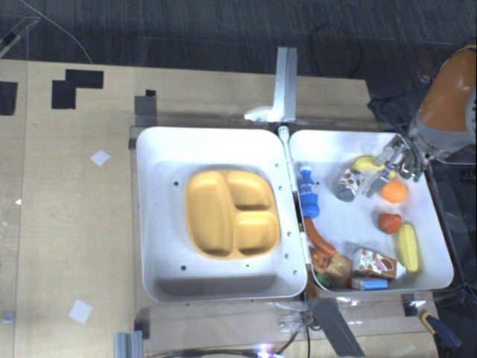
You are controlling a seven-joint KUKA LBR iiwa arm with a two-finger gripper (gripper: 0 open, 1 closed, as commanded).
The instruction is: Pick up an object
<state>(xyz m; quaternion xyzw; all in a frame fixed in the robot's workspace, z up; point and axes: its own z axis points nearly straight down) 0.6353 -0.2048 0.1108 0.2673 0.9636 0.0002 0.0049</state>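
Nothing is lifted yet, as far as you can see. Your arm comes in from the right of the frame, and the hand hangs low over the upper part of the right bin, among the things there. Whether its fingers are apart or together you cannot tell; they are small and blurred against the clutter, and no object shows plainly between them.

Nearest the hand are a yellow piece, a small can just left of it, and an orange ball just below it. Farther down lie a red ball, a corn cob, a carton, and a blue bottle against the left wall.

The left bin bears a yellow divided tray, well apart from the hand.

By my reckoning you are at the approach or the grasp: closing on one object and raising it clear are both left to do.
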